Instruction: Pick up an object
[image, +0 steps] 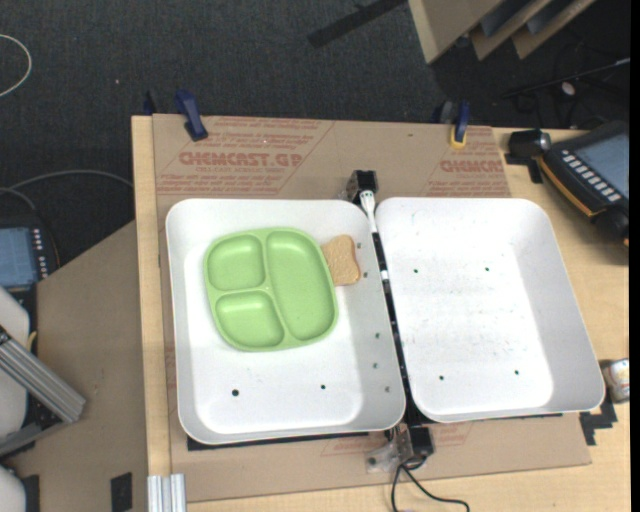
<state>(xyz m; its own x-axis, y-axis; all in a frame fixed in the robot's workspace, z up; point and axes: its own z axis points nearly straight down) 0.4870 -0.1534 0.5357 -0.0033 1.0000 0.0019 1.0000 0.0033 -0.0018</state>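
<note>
A: Right, starting big: brown counter (250, 150) carrying two shallow white bins side by side, left bin (200, 400) and right bin (480, 300), meeting along the middle seam.

B: Agreed. Next down in size?

A: Green divided plate (270, 290), lying flat in the far half of the left bin, three compartments, all bare. Then a small tan piece (343, 260), cracker-like, flat on the bin floor just beside the plate's right rim, touching or nearly so, and near the bin's right wall. Smallest of all, a blue clamp (190, 115) on the counter's far edge, well apart from everything else.

B: And the tool?

A: Cannot tell how far open, nor whether anything held.

B: Best target, then?

A: Probably the tan piece, being narrow enough to pinch. Plate likely too broad and too flat, except by its rim.

B: How to do it well?

A: Come straight down over the tan piece, opened wider than the piece. Better to close along the near-far line, with bare floor at both ends, than left to right, crowded by plate rim and bin wall. Go low, almost to the floor, since thin and flat. Squeeze gently, lift slowly, then check for an actual hold before moving off.
</note>
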